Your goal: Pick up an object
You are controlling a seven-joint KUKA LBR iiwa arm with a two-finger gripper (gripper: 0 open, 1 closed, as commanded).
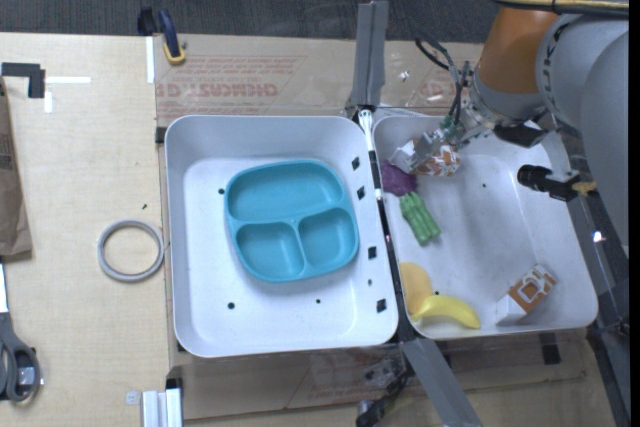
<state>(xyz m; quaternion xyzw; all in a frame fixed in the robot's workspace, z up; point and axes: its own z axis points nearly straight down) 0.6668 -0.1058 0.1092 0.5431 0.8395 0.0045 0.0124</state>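
The crumpled wrapper [437, 158] lies just beyond the green block [420, 218], under the gripper [452, 130]; whether the gripper is clenched I cannot tell. It looks light, soft and crinkly, so it is probably best pinched across its bunched middle.

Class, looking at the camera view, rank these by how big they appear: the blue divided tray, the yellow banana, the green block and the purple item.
1. Blue divided tray, clearly largest.
2. Yellow banana.
3. Green block, slightly smaller than the banana.
4. Purple item, smallest, though partly hidden, so unsure.
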